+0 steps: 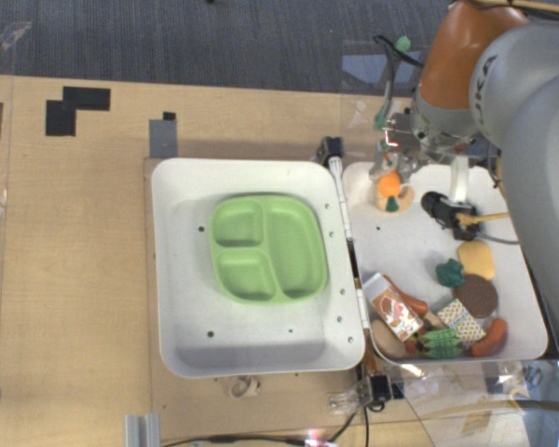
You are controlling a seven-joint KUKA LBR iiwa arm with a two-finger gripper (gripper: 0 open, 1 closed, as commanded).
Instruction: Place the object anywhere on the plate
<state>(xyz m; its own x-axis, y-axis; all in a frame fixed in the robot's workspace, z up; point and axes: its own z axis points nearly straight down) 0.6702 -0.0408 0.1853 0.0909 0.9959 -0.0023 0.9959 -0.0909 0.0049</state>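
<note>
- Two white bins sit side by side on the bench (65, 277): the left bin (182, 343) and the right bin (517, 343), each counted once.
- One green plate (265, 248) lies flat in the middle of the left bin. It has three compartments, two small ones towards the view's left and one long one on the right.
- One gripper (392, 168) hangs over the far left corner of the right bin, at the end of the single grey arm with its orange band.
- Whether the gripper is parted or closed cannot be told from this slant.
- One small orange toy (388, 191) (the task's thing, by the look of it) is in the right bin directly under the gripper, well apart from the plate. Whether the gripper touches it cannot be told.
- The other things are crowded at the near end of the right bin:
  - one yellow piece (477, 259)
  - one dark green piece (450, 271) just beside it
  - one brown disc (476, 296)
  - one checkered piece (458, 317)
  - one printed carton (394, 311)
  - one leafy green piece (443, 343)
  - two reddish sausage shapes, one (415, 303) by the carton and one (490, 336) at the near right corner
- That makes eight pieces in the cluster, nine with the orange toy.
- One black L-shaped mark (74, 108) lies on the bench beyond the left bin.
</note>
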